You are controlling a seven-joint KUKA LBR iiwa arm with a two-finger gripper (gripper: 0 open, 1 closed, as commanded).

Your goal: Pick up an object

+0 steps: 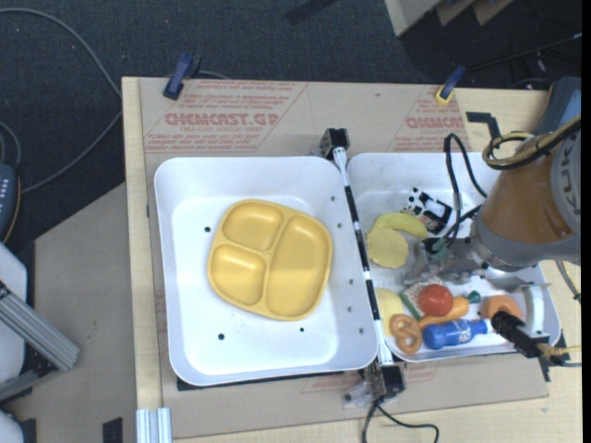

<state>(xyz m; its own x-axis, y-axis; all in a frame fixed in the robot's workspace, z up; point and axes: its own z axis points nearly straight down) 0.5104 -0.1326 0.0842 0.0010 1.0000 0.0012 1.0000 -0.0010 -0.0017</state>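
Observation:
The right bin [388, 169] holds a pile of toy food: a pale yellow-green round piece [386, 245], a yellow banana shape [404, 221], a red tomato [435, 299], an orange pretzel ring [404, 330], a blue bottle [454, 333], an orange piece [501, 305] and a black-and-white item [423, 203]. My gripper [427, 264] hangs low over the middle of this pile, between the pale round piece and the tomato. Its grey metal end blends with the objects beneath it.
The left bin [185, 247] carries a yellow divided plate [270, 258]. A black divider bar [355, 238] runs between the two bins. The arm's grey and orange body [526, 210] covers the right part of the right bin, with black cables looping above it.

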